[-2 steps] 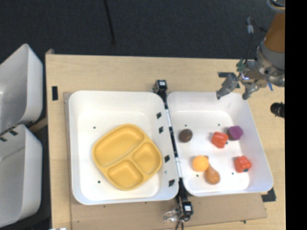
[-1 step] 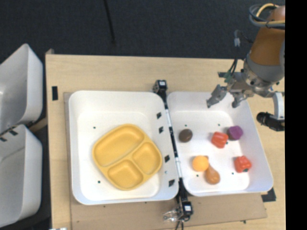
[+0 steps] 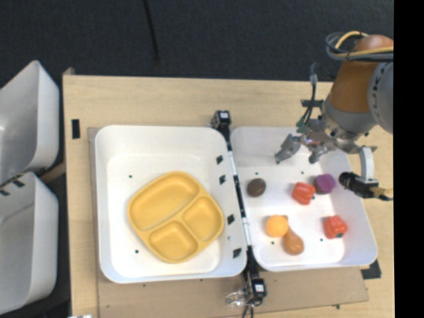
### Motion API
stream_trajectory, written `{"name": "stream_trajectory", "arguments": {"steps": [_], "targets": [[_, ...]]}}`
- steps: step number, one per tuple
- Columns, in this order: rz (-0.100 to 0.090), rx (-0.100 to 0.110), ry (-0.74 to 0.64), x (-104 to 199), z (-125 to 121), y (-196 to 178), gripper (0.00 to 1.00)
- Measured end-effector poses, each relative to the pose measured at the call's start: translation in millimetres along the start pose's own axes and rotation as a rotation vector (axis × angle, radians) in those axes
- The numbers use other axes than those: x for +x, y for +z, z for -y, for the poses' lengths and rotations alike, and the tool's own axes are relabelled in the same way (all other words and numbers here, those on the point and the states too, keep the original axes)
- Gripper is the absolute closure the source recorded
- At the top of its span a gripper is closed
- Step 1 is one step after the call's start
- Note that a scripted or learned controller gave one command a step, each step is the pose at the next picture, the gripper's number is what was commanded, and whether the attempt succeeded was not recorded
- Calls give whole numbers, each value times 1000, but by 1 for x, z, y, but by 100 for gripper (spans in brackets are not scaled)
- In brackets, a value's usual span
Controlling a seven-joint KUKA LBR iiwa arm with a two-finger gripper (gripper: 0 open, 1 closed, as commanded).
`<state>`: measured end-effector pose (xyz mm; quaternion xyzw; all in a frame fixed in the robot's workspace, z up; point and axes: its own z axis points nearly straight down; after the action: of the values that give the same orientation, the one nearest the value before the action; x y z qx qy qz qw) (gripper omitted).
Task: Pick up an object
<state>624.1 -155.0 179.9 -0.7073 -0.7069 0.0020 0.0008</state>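
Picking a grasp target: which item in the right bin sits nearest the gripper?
The purple item, just below the gripper; the red one beside it sits slightly lower, the rest farther.

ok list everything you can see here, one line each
shallow white plastic bins: 2, white, side by side on the bench
light wooden bench: 1, tan, under both bins
yellow three-compartment plastic tray: 1, yellow, left bin
small brown round ball: 1, brown, right bin near the divider
red toy peppers: 2, red, right bin, one middle, one lower right
purple lump: 1, purple, beside the middle pepper
orange ball: 1, orange, right bin front
orange-brown pear shape: 1, touching the orange ball
tool: 1, grey, above the right bin's back
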Motion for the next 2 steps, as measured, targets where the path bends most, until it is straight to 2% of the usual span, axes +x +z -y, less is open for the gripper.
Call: {"name": "stream_trajectory", "arguments": {"steps": [1,2], "targets": [[1,-1,4,-2,-1,63,0],[0,-6,7,-3,-2,48,100]]}}
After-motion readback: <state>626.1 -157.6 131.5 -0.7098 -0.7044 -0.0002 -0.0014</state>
